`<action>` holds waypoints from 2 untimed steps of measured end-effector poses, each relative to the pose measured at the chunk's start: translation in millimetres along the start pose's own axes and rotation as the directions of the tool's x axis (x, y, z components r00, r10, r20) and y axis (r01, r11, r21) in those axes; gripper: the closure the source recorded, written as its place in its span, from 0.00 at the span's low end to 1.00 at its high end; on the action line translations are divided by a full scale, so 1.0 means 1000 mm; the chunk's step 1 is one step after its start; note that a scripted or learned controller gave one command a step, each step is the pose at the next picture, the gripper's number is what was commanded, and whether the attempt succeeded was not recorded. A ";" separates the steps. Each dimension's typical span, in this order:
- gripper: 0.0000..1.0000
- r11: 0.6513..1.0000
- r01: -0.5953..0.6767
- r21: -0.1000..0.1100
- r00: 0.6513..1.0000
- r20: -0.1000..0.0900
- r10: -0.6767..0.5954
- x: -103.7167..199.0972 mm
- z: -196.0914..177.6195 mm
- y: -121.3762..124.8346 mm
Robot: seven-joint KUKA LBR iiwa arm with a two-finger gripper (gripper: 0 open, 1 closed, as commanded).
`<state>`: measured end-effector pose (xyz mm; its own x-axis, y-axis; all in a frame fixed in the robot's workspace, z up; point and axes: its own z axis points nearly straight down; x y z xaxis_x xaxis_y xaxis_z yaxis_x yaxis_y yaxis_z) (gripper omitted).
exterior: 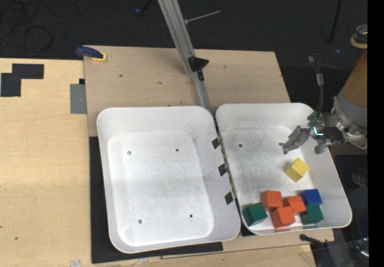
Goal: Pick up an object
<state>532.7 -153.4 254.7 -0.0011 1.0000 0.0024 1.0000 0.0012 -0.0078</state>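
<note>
Camera view: right bin (pixel 264 117) is taken as the landmark.
Gripper (pixel 306 140): seen over the bin's far right part; fingers are spread, nothing is pinched between them.
Yellow block (pixel 296 170): lies alone mid-bin, just nearer than the gripper, apart from it.
Block cluster (pixel 287 207): orange, green and blue cubes are packed at the bin's near edge.
Handling: yellow block is judged light, rigid, smooth-faced.
Hold: two opposite flat faces are advised; it sits rotated.
</note>
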 end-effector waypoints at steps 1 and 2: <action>0.00 1.000 -0.003 -0.005 1.000 0.001 0.003 -0.001 -0.002 0.000; 0.00 1.000 -0.001 0.000 1.000 0.000 0.001 0.001 0.042 0.003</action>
<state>535.6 -152.0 212.6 0.0001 1.0000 0.0021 1.0000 -0.0001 -0.0080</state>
